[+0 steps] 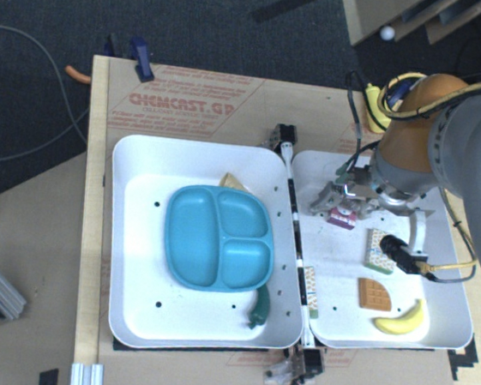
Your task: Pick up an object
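Two bins sit side by side; the pincer (340, 200) hangs low at the right bin's (441, 327) upper left, over a small pink object (341, 219) just toward six o'clock of its tips. Whether its prongs are apart or together, I cannot tell. That object's long axis runs roughly three to nine. A banana (400, 320) lies well apart toward five.

- A robotics lab: two shallow white plastic bins (131, 244) sit side by side on a plywood table (190, 104).
- Loose black cables (33, 43) cross the dark carpet left of that table.
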You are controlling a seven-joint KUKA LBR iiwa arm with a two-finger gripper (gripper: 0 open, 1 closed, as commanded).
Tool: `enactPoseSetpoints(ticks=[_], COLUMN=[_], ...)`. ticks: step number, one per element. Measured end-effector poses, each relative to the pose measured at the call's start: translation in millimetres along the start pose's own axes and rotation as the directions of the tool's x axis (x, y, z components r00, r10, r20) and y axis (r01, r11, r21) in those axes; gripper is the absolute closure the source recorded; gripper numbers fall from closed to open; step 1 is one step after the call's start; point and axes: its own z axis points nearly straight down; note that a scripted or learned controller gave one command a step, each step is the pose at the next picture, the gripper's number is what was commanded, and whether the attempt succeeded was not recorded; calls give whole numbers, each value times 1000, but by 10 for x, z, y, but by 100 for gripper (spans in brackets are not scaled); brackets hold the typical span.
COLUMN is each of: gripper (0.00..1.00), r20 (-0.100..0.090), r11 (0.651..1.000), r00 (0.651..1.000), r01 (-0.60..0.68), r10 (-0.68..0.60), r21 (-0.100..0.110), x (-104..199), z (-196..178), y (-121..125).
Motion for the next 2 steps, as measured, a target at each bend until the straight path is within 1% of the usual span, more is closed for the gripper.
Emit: enactPoseSetpoints(ticks=[1, 2], gripper=[100, 100], r20=[1, 1], r11=[1000, 1000], r00=[1000, 1000], r01=[0, 1], r10=[0, -1], r21=[-3, -6], x=[-2, 735], z=[-111, -1019], y=[10, -185])
